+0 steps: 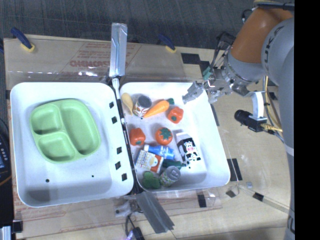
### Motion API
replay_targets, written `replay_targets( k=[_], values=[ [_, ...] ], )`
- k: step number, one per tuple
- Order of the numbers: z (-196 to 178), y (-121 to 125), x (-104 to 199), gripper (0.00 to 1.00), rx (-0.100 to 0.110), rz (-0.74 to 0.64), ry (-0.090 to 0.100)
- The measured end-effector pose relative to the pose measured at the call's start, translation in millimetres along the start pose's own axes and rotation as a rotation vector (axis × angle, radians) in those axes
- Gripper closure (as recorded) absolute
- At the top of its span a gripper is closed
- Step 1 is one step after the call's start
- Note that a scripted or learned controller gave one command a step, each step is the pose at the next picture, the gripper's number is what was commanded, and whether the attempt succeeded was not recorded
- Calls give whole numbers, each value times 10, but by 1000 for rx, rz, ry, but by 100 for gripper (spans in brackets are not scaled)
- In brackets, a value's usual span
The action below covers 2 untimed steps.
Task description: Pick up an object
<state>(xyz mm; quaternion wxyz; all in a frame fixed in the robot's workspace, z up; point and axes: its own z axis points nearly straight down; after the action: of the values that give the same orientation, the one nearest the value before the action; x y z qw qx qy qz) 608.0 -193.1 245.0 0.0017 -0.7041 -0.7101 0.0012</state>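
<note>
Two white bins (20,109), one carrot (156,108)

Two white bins (20,134); one green divided plate (64,129); one carrot (156,108); one cow-print carton (188,151).

**Little legible print**

Faint red lettering is showing on the clear sheet (95,59) at the upper left of the frame — too blurred to read. The small cartons (187,151) are carrying pictures, no readable words.
</note>
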Motion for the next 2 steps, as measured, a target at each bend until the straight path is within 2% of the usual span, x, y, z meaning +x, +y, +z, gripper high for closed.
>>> replay_targets(
  k=[1,2],
  values=[
    [848,-595,-169,0,2,-85,0],
    [1533,-844,-156,0,-3,-84,0]
  ],
)
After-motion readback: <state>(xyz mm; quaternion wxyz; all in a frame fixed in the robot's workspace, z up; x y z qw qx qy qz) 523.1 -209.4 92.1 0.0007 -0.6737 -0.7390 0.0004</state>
